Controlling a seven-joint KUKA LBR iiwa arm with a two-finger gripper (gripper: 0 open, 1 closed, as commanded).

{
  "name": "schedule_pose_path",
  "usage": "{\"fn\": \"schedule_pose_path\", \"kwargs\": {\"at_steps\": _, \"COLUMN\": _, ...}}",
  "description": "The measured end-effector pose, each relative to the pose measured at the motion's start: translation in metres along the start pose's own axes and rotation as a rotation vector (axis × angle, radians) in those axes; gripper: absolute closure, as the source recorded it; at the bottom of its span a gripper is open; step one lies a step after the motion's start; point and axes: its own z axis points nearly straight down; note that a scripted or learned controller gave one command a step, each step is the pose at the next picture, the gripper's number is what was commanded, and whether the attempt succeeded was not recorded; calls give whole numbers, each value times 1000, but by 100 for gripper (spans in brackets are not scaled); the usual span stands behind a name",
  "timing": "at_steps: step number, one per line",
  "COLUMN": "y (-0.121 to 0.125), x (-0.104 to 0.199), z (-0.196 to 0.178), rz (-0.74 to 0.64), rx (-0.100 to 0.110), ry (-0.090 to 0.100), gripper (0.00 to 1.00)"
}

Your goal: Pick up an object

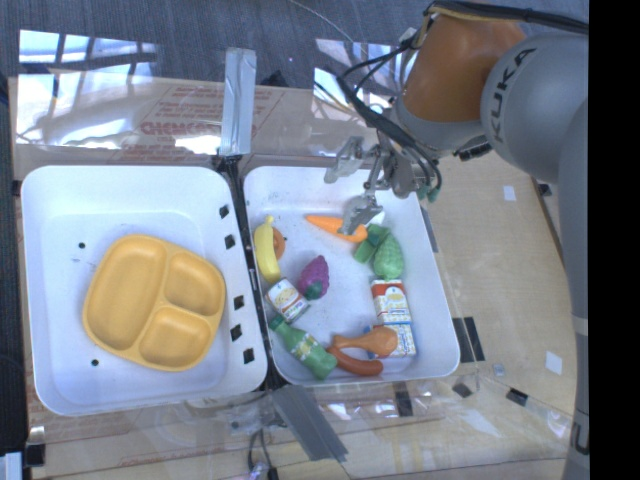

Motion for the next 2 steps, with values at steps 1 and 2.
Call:
{"fn": "schedule_pose_path", "kwargs": {"at_steps": 1, "y": 5, "x": -10, "z": 117, "rz": -51, "rx": -3, "ry": 5, "gripper": 0}}
{"fn": "schedule_pose_path", "kwargs": {"at_steps": 2, "y": 7, "x": -14, "z": 102, "rz": -58, "rx": 0, "ry": -6, "gripper": 100}}
